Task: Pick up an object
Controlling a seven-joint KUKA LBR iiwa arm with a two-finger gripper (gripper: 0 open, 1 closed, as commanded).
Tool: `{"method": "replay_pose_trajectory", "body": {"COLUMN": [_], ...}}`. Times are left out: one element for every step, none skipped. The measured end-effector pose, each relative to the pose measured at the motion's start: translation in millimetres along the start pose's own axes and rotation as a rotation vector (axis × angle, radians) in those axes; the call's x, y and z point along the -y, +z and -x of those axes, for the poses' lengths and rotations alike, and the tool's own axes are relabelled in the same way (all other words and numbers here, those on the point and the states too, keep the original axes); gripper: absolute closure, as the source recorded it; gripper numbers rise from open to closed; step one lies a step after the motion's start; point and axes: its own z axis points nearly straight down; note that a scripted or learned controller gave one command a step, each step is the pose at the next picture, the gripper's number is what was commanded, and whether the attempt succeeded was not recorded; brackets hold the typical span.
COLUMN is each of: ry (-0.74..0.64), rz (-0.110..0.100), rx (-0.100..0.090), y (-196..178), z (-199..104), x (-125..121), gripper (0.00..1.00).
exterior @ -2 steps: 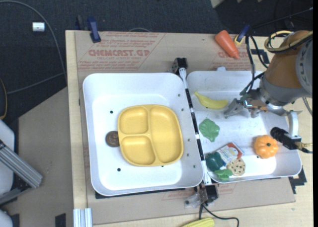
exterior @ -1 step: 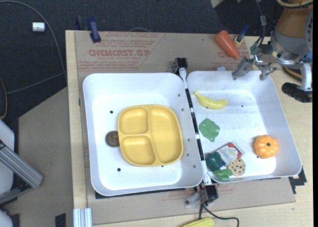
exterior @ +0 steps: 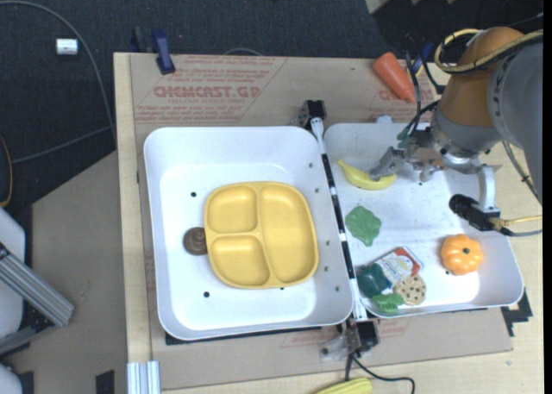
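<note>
From my seat the curved yellow plastic banana point(exterior: 366, 178) lies near the back left of the right white bin point(exterior: 509, 284), and the arm's two-finger gripper point(exterior: 404, 162) hangs just beside it, touching nothing I can make out. Can't tell how wide it's set. A small orange pumpkin point(exterior: 461, 255) sits well apart.

We have one fixed camera above the bench point(exterior: 129, 211), looking down at a slant on both bins; arm point(exterior: 504, 82) enters from the right.
</note>
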Motion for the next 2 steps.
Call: {"method": "replay_pose_trajectory", "body": {"ry": [-0.002,0.0], "rz": [-0.008,-0.007], "rx": [-0.003,-0.001], "y": [13.2,-72.6], "z": [-38.5,23.0], "x": [-32.0,-39.9], "gripper": [0.0,0.0]}}
